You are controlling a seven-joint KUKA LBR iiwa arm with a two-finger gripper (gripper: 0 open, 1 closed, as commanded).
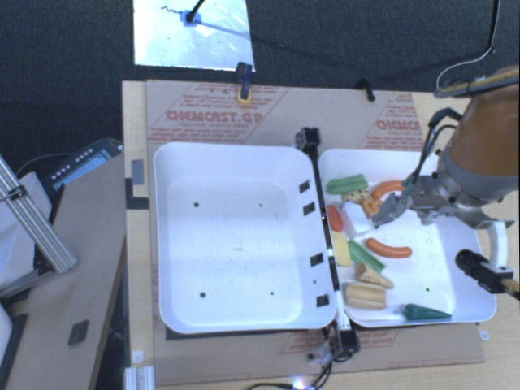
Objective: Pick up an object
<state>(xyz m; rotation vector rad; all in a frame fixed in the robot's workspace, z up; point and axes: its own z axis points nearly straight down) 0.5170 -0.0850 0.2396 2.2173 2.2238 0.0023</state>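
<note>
Arm (479,149) is reaching in from the right, over the right bin (463,287). Gripper (392,210) is sitting low over the upper middle of that bin, amid the toy food. Claw state: cannot tell, the tips are dark and blurring into what lies beneath. Nothing is visibly lifted.

Right bin contents:
- green piece (347,184) is lying near the top left, just above a small yellow-orange bit (355,195).
- orange sausage (384,190) is lying just above the gripper, touching or nearly so; contact is unclear.
- orange lump (370,205) is sitting just left of the gripper.
- red piece (334,218) is lying by the left wall, a white block (356,221) beside it.
- red sausage (388,249) is lying crosswise below the gripper, apart from it.
- green stick (366,255) is lying aslant just left of the red sausage, next to a pale yellow slab (343,252).
- tan pieces (374,279) and a bread roll (365,296) are resting near the lower left corner.
- dark green cone (426,312) is lying at the bottom edge, well apart from the gripper.

Left bin (236,234) is standing beside the right one, their walls touching along the black clips (317,258). Both are resting on a cardboard sheet (211,116).
</note>
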